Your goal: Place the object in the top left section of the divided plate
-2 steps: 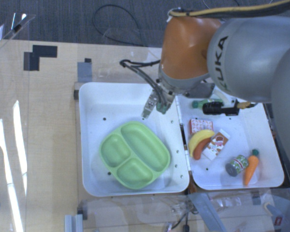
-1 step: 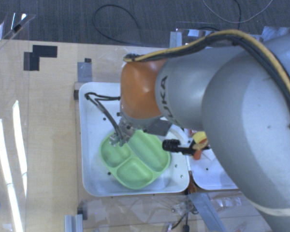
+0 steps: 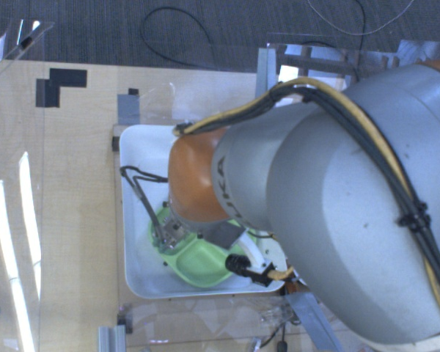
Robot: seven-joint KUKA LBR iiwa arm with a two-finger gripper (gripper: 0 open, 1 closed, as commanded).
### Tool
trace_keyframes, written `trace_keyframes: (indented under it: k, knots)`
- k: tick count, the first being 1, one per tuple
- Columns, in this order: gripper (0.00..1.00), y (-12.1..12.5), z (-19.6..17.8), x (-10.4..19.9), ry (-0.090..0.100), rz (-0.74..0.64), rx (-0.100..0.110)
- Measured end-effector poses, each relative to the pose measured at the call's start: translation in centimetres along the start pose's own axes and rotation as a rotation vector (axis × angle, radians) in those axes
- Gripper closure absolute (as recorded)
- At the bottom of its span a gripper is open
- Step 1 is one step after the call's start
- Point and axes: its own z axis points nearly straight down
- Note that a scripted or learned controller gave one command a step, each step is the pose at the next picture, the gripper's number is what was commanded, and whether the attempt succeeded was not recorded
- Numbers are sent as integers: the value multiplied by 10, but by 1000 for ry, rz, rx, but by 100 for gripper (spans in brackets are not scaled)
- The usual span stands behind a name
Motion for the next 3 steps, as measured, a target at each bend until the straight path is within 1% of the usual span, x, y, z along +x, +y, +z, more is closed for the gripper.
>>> trace_keyframes:
  k: [1, 2, 3]
  knots:
    - [100, -20, -340, -21, 10, 21, 17]
    - [100, 0, -268, -4, 12, -57, 21]
    - [100, -10, -217, -6, 11, 2, 21]
